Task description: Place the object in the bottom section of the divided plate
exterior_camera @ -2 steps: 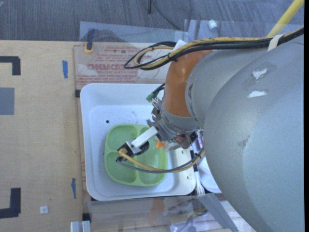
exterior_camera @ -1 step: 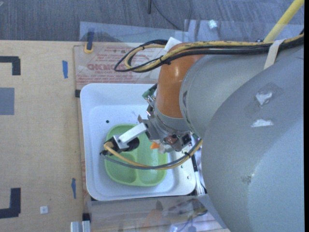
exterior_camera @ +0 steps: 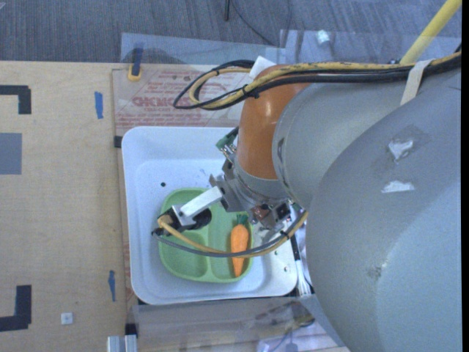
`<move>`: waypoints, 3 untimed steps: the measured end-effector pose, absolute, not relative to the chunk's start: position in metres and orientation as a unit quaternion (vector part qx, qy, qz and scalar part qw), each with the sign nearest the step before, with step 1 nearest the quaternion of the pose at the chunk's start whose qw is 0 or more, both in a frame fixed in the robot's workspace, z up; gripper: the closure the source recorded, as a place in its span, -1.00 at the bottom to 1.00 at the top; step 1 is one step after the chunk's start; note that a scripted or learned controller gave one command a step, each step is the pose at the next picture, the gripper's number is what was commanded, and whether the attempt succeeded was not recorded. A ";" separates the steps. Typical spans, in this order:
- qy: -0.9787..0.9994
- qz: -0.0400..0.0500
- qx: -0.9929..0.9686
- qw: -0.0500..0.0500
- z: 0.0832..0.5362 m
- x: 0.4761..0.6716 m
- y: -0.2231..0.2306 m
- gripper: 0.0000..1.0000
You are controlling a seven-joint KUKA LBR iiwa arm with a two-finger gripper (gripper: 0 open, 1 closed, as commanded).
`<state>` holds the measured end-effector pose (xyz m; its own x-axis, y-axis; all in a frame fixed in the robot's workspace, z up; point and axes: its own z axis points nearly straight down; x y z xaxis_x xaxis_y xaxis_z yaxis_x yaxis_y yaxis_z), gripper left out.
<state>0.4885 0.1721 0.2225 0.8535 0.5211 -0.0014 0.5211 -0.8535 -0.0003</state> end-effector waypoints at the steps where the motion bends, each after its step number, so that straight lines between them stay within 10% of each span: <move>1: 0.271 -0.001 0.963 0.000 0.232 0.489 0.172 1.00; 2: 0.236 -0.002 0.972 0.000 0.247 0.559 0.104 1.00; 3: 0.238 -0.002 0.971 -0.001 0.247 0.558 0.106 -1.00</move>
